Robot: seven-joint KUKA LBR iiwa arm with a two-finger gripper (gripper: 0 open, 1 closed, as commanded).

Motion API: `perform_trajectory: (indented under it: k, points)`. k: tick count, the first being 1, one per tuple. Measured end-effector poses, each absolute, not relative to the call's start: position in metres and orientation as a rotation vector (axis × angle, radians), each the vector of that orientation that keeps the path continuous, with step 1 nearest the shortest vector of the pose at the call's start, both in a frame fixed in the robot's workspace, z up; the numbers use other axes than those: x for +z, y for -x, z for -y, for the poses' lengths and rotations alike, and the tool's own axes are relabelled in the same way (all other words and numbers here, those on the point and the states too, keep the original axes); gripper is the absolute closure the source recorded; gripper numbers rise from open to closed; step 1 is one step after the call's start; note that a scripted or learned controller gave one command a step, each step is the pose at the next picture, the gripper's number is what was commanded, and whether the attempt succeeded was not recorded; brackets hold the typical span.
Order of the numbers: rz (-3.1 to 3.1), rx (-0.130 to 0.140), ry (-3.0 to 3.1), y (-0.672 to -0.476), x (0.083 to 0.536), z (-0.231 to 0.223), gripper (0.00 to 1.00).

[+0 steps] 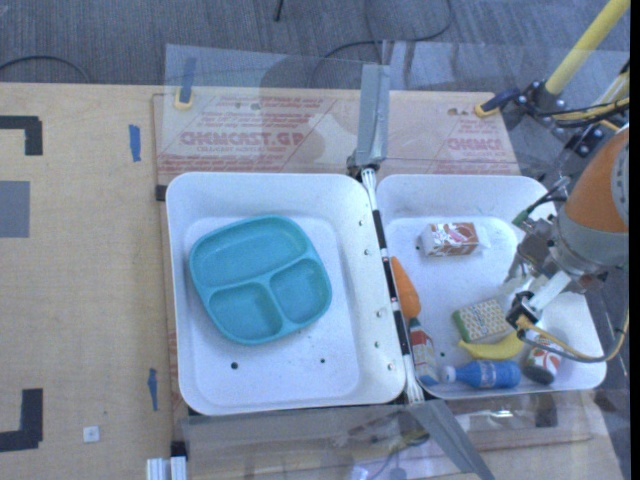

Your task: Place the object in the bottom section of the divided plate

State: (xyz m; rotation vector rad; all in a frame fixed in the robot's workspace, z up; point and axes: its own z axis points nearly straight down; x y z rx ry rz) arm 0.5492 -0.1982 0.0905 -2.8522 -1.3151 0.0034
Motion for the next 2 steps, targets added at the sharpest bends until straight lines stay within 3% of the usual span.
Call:
perform_trajectory:
  k: [1, 2]
  points:
    - [0.989, -0.009, 2.985, -0.482, 0.088, 0.214, 1.00]
    - [0.940, 0.004, 2.996, -0.480, 0.204, 0.148, 1.00]
